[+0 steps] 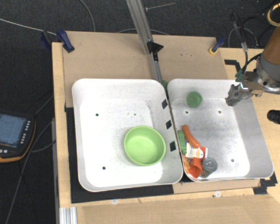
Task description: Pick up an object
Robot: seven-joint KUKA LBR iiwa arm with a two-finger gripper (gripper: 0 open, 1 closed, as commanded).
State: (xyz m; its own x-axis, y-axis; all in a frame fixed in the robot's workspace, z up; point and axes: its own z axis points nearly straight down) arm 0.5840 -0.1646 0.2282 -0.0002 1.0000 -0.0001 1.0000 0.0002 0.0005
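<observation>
Tan bench (186,55) bears two white bins (84,125), side by side

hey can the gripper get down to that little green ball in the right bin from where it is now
Probably yes. The gripper hangs over the right bin near its far right corner, and the green ball lies apart on bare bin floor to its left. Nothing stands between them; the orange clutter sits nearer the front.
</observation>
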